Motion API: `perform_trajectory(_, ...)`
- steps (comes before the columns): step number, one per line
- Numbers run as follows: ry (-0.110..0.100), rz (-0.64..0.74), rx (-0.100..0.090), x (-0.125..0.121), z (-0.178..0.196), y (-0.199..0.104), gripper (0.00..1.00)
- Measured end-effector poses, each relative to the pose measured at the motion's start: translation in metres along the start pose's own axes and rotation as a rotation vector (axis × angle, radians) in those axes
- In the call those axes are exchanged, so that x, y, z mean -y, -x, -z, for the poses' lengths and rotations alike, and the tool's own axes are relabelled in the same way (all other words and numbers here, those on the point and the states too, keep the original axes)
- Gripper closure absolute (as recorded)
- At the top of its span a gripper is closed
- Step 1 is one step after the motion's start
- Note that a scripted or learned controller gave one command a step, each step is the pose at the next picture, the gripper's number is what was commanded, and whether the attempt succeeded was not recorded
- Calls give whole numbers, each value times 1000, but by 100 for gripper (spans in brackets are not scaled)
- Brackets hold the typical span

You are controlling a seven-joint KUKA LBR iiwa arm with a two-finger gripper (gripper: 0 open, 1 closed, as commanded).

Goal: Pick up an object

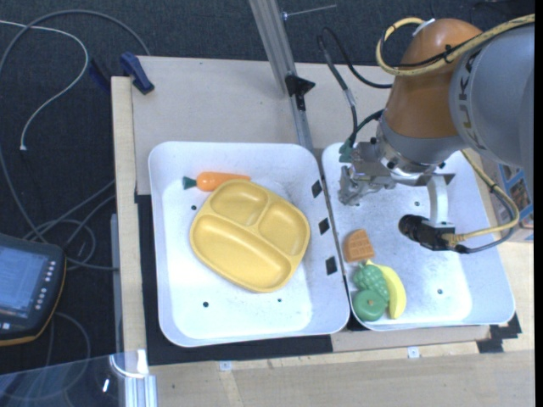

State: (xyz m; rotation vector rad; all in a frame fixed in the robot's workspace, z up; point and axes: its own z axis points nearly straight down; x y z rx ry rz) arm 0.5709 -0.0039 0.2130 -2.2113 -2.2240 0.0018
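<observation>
Pick not yet made: every object lies in a bin.

Yellow plate (250,234) and carrot (219,179) in left bin (170,312); banana (392,290), green toy (369,293), orange waffle (359,245) in right bin (475,299). Hand (350,191) hangs above the waffle; its opening cannot be judged.

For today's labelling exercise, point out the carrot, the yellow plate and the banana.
carrot (222,179): camera view, on its orange body.
yellow plate (248,255): camera view, on the ridge beside its large compartment.
banana (394,292): camera view, on its yellow middle.
</observation>
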Motion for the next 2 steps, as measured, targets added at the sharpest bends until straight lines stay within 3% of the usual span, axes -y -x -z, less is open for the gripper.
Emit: perform_trajectory(2, 0, 1, -1, 56, 10, -92, 100)
